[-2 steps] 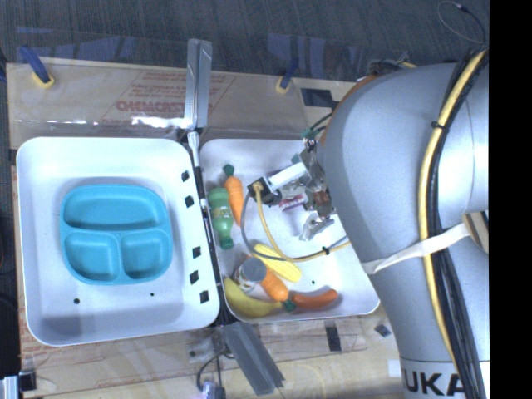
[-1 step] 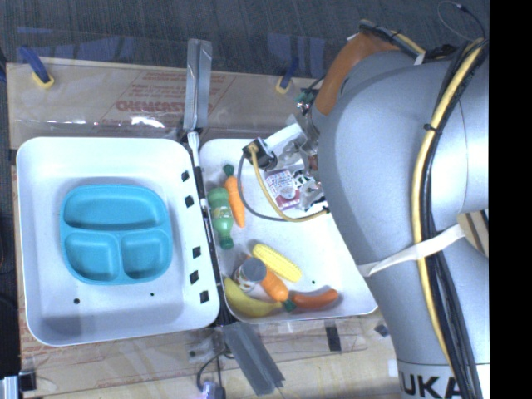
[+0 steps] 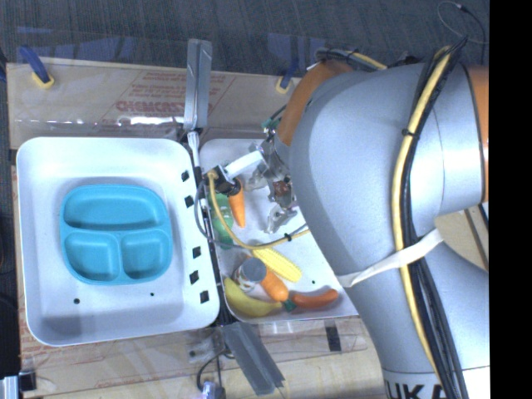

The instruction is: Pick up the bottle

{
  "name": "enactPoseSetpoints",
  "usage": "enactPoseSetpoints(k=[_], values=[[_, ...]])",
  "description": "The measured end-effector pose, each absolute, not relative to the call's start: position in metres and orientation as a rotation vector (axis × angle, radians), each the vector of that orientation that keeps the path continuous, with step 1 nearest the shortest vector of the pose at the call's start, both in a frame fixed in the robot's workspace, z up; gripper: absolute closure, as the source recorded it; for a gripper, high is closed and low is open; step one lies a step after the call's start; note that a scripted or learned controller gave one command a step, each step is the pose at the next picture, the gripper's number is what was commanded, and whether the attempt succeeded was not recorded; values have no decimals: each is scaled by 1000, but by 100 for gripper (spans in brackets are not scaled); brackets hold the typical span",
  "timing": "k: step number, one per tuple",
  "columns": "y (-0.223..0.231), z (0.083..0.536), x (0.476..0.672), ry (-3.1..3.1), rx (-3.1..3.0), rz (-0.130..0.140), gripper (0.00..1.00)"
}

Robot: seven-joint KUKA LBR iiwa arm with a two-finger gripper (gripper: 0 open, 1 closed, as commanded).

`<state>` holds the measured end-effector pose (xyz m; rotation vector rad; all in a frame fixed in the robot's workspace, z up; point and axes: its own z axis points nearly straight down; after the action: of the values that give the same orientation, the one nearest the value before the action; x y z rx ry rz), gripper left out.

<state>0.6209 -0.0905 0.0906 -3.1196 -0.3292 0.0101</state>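
Note:
The right bin [image 3: 218, 152] holds the toys. A small green object that looks like the bottle [image 3: 223, 223] lies against the bin's left wall, partly crossed by a yellow cable [image 3: 249, 243]. My gripper [image 3: 279, 204] hangs over the middle of this bin, a little to the right of the green bottle and of an orange carrot [image 3: 238, 207]. The bulky grey arm [image 3: 374, 189] covers the bin's right half.
At the bin's front lie a corn cob [image 3: 278, 265], a banana [image 3: 248, 302], a second orange carrot [image 3: 274, 286], a reddish sausage [image 3: 313, 299] and a small grey item [image 3: 247, 269]. The left bin [image 3: 41, 223] holds a blue divided tray [image 3: 116, 231].

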Motion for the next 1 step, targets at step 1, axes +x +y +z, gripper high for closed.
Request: enactPoseSetpoints(k=[1], values=[[-162, 109, 525, -322, -3122, 7, 0]])
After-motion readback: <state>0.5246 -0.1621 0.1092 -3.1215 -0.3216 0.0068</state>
